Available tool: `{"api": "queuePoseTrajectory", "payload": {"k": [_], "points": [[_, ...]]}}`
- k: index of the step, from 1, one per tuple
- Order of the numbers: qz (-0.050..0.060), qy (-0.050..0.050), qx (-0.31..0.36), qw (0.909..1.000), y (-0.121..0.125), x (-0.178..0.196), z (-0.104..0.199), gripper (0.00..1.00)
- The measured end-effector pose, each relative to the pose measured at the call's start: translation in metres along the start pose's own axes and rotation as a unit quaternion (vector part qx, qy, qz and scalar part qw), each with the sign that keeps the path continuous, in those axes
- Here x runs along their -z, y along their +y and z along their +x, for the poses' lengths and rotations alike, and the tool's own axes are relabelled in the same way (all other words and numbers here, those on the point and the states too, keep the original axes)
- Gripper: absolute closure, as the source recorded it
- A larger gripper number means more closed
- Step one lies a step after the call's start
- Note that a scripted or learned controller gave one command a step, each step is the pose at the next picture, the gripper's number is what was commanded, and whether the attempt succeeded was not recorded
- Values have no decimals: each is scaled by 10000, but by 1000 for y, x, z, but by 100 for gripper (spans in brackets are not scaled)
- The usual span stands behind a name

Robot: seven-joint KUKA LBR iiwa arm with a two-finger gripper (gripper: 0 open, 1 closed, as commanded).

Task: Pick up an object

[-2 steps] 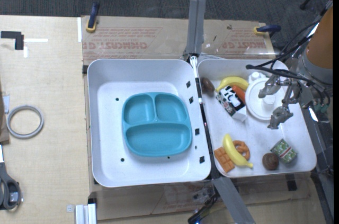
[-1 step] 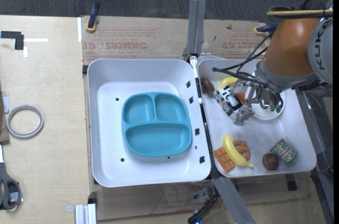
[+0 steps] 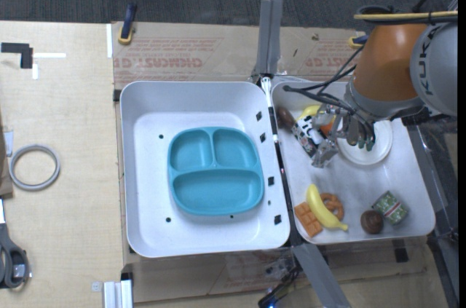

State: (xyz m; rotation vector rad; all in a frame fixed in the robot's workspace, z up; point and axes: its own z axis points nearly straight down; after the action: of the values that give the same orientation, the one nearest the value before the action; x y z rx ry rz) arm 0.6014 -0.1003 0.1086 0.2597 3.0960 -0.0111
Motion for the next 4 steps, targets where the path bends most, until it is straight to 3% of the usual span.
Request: {"api": "queuePoseTrajectory", "payload": {"k": [1,2,3,4], "points": [[23,110,-3316,9434,-5,-13,-25,0],[61,167,-4431,8963,-2,-16,19,0],[21,210,-5189,8546,-1,-14,45,0],[20,186,-5417,8404,2,-15,22,0]]}}
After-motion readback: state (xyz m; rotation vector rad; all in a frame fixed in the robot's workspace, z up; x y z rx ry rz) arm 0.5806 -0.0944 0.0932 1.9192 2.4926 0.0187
